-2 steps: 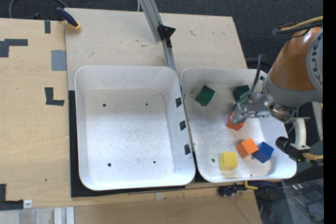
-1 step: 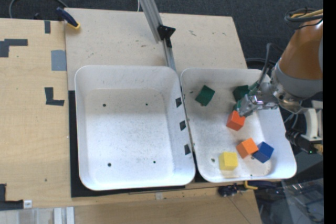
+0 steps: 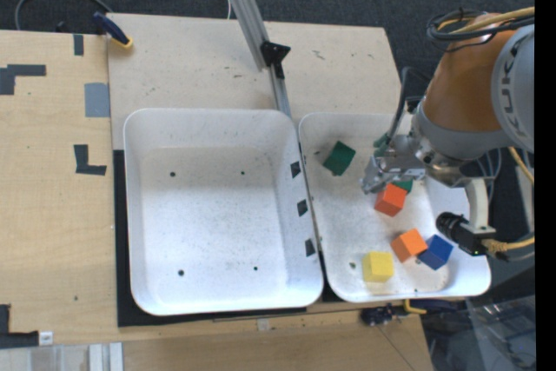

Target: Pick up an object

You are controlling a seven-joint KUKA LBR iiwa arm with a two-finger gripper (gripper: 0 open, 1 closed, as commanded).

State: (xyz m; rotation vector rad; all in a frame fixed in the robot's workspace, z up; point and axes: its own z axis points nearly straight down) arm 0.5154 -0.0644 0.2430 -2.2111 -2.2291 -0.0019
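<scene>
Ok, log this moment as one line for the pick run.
stage: reaching | gripper: low in right bin, above red-orange cube | hold: none seen | nearby: green block, orange cube, blue cube, yellow cube

Chunky grey-and-orange arm [image 3: 473, 100]

Big orange band above a grey wrist, yellow and black cables looping round it, metal gripper [image 3: 388, 169] below.

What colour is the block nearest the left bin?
Dark green block, clearest in the camera view.

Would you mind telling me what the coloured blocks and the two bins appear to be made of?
The green block, yellow block and blue block look like painted wood or matte plastic: flat colour, crisp edges, no shine. I cannot tell which. The bins look like moulded white plastic, with rounded rims and speckled floors.
</scene>
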